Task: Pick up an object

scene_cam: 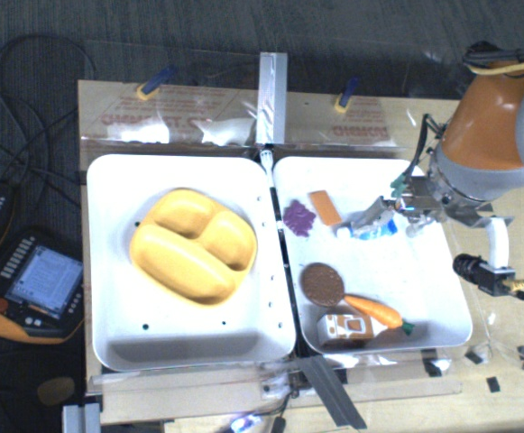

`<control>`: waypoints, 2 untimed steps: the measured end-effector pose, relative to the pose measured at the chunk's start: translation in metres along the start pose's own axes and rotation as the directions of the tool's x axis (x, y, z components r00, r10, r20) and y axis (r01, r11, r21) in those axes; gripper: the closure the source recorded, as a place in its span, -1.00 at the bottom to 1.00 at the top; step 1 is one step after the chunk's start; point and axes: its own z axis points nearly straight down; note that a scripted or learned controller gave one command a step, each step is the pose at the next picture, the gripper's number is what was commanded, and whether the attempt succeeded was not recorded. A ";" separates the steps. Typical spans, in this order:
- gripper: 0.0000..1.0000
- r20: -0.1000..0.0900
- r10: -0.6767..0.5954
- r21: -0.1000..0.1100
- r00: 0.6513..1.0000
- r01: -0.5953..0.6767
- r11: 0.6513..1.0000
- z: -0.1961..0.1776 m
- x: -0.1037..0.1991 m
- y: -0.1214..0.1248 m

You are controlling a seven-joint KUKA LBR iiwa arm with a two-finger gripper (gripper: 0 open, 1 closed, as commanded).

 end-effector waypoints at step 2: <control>-1.00 0.001 -0.047 0.000 0.999 0.047 0.999 0.002 0.010 0.011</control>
